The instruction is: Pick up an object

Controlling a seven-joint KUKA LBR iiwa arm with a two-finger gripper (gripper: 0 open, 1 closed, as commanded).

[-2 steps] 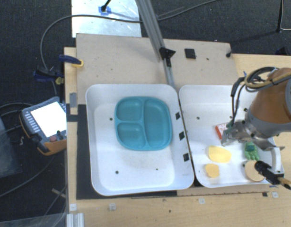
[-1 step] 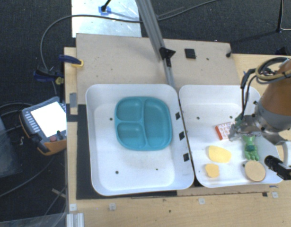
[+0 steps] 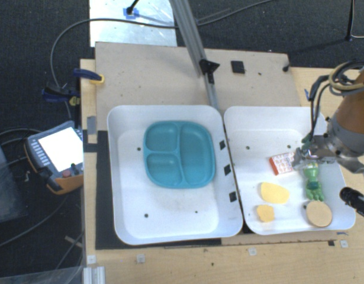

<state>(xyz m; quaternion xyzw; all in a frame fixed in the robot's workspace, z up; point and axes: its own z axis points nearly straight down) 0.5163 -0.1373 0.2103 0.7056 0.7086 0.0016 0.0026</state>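
The right bin holds a small red and white packet, a green toy, a yellow oval piece, a smaller yellow chunk and a tan round disc. My gripper hangs low over the right side of this bin, between the red packet and the top of the green toy. Its metal tip touches or nearly touches both. Nothing shows clearly between its fingers.
The left bin holds a teal divided plate. A slanted grey pole crosses the bench's back. A tablet pendant and cables lie off the left side.
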